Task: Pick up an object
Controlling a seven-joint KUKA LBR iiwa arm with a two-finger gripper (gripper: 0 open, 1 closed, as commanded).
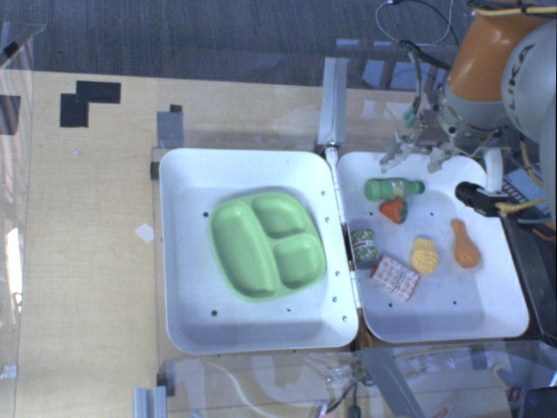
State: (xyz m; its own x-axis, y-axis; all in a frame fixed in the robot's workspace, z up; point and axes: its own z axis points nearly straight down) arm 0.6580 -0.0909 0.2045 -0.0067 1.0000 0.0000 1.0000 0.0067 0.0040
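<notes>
Tool [415, 157]: two-finger, on the grey arm [531, 77] that reaches in from the right of the view. It sits over the far rim of the right bin [470, 313]. The fingers look spread apart, with nothing between them.

Right bin, six items:
- Green bottle [393, 187]: on its side, just on the camera side of the tool and the nearest item to it. Its long axis runs across the view, left to right, roughly along the bin's far rim.
- Red fruit [393, 210]: tucked against the bottle's near side; touching or only just beside, I cannot tell.
- Corn cob [424, 255]: mid-bin, apart from the rest.
- Orange drumstick [466, 246]: right of the corn cob, thin end pointing to the far rim.
- Small can [362, 245]: against the bin's left wall.
- Red-and-white packet [396, 277]: just beside the can, on the camera side.

Left bin [187, 233]: one green plate [265, 242] with three compartments.

Bench [96, 233]: pale wood, bears both bins.

Status: nothing lifted yet. The bottle seems the likeliest pick. The tool would need to drop and come slightly toward the camera, with its fingers set across the bottle's short width. The round body may roll, and the red fruit crowds one side.
</notes>
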